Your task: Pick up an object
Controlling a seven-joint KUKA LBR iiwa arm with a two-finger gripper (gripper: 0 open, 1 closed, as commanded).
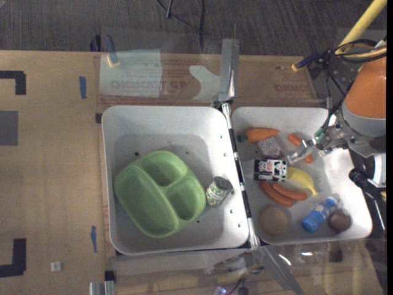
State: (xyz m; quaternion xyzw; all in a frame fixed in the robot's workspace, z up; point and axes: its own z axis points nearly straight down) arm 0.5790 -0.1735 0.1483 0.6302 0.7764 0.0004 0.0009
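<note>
A wooden bench [49,183] is seen from above, with dark carpet beyond its far edge and two shallow white bins set side by side on it.

Nearest in the right bin [362,223] lie a round brown ball-like thing [274,220], a small blue bottle [319,214] and a dark brown lump [339,220], the bottle lying between the other two. Just beyond them two orange sausage-like pieces [284,193] are laid side by side, with a yellow banana [302,179] touching their far side. A black-and-white carton [271,169] lies to the left of the banana. Farther still, a small grey packet [269,146] and a carrot [262,134] are found near the far wall.

In the left bin [116,121] a green divided plate [158,192] rests on the floor, and a green can [218,192] lies tilted just beside its right edge.

The gripper [305,152] is reached in from the right, low over the far part of the right bin, close to a small orange piece [295,139]. Whether the fingers are spread or pressed together cannot be told, and nothing is seen held between them.
</note>
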